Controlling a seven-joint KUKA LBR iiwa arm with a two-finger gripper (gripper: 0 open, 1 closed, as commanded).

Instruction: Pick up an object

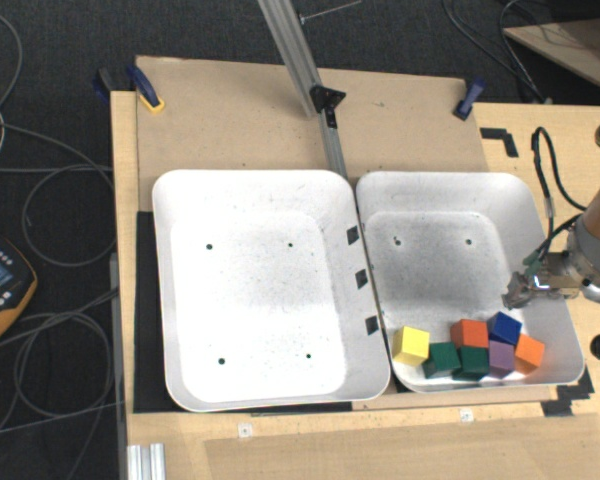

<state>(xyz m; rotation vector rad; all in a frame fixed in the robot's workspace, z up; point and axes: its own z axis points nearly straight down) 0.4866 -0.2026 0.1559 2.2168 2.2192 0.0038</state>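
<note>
While I watch through the one overhead camera, I see the gripper at the right side of the right bin, above that bin's right wall and just up from the pile of blocks. It is small and partly blurred from here, a metallic tip with cables running up behind it, and I cannot tell how it is set or whether it touches the bin floor. I see nothing caught in it; the nearest block is the blue block, just below and slightly left of the tip, and I cannot tell whether they touch.

All the blocks sit bunched in the near right corner of the right bin. From left to right I make out a yellow block standing a little apart at the left end, a dark green block beside it, another green block touching that one, a red-orange block behind them, a purple block under the blue one, and an orange block against the right wall.

Beside it on my screen, the left bin shows its speckled white floor with four dark dots. A grey metal bar slants down from the top of the picture to the seam between the two bins, and blue clamps grip the back corners of the board.
</note>
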